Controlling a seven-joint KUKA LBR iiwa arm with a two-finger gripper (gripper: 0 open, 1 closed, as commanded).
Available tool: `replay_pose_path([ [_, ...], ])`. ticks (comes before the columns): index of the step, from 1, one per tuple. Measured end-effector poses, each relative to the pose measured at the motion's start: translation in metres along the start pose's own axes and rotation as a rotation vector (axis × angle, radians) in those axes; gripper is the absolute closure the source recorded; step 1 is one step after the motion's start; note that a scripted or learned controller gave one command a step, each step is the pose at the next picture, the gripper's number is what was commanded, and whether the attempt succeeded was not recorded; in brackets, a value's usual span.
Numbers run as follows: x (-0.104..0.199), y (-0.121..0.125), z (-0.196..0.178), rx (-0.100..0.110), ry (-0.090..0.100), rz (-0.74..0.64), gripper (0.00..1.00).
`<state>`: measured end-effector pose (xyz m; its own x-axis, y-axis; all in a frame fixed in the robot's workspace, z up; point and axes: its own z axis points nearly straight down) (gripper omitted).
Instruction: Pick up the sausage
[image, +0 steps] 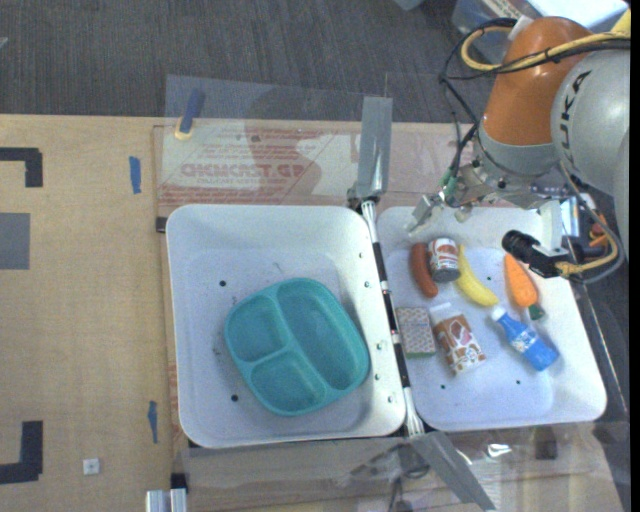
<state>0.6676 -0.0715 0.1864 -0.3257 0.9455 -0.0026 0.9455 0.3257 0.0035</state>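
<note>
Camera view: the sausage (423, 270) lies in the right bin (570, 400), close to that bin's left wall and toward its far end. It is a reddish-brown link with its long axis running roughly from the far side of the bin toward the near side, tilted a little. Just beside it on its right stands a small can (444, 258), near enough that the two look almost touching, and a banana (476, 286) curves away beyond the can. Nearer the camera sit a patterned packet (414, 331) and a brown carton (459, 343); a carrot (520, 284) and a blue bottle (525, 340) lie farther right. The left bin (200, 240) holds a teal divided tray (296, 345).

The tool (447, 200) hangs at the far edge of the right bin, under the orange band of the arm (560, 90). Whether it is released or clenched cannot be told from here, and nothing can be seen held in it.

The relation that matters: the sausage lies from the tool toward the camera and slightly to the view's left, not far off. By my judgement the closing direction should run across the link's short width, that is left to right in this view, and the can on one flank and the bin wall on the other leave little spare room
</note>
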Motion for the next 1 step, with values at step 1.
replay_pose_path([
  [1,-0.0176,-0.0610,0.0975,-0.005,-0.001,-0.074,0.00],
])
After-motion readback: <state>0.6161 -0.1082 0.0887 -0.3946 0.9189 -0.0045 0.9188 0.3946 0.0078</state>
